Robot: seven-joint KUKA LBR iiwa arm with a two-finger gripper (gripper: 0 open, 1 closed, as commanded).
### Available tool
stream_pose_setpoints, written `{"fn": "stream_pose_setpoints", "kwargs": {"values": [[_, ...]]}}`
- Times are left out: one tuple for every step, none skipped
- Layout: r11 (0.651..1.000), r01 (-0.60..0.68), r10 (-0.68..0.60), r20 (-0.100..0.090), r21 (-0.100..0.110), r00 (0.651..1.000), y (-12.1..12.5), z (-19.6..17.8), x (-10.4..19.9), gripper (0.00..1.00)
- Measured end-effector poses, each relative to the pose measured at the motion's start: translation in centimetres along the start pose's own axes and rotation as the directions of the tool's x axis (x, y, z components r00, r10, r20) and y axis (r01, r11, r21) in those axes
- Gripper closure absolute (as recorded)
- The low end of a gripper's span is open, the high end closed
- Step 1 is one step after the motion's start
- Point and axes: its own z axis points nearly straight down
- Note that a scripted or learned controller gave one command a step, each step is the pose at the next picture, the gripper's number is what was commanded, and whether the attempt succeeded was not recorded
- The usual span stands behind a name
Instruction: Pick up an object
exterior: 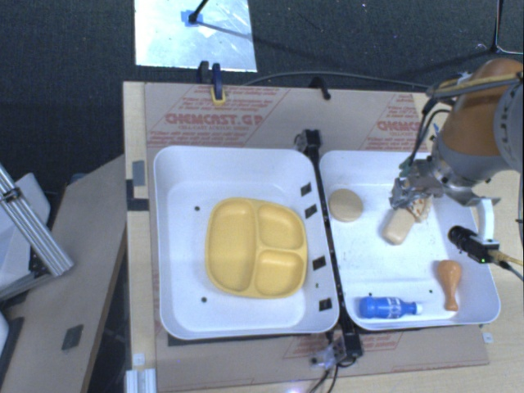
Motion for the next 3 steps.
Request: {"fn": "stream_pose_setpoints", "kwargs": {"values": [[1.0,0.001,-0.001,0.001,-0.002,1.0,0.2,-5.4,0.0,1.0],[1.0,0.001,-0.001,0.0,0.001,1.0,0.4,-8.1,-0.1,1.0],[1.0,0.005,-0.005,-0.002,0.003,1.0,1.5,-8.1,6.2,1.0]]}}
